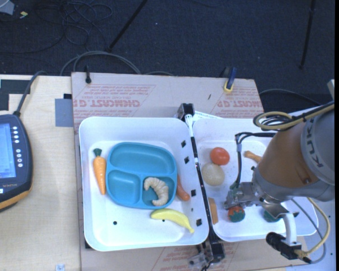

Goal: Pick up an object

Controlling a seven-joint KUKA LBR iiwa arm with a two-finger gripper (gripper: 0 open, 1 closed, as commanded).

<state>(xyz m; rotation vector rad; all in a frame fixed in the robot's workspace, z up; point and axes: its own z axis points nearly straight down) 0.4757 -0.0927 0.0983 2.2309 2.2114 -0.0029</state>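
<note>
While the arm [296, 160] reaches over the right bin [226, 130], its fingers [235, 202] hang low just above a small red-and-teal object [235, 213] near that bin's front wall (whether they grip it, or how wide they stand, I cannot tell). Behind the object lie a pale egg-like ball [213, 175] and a red tomato [219, 156]. Across the divider, a blue tray [137, 168] holds a shrimp [156, 189].

Dark carpet [175, 27] with loose cables [39, 21] behind bench. Light wood tabletop [37, 230] at left; brown cardboard sheet [158, 95] under bins.
</note>
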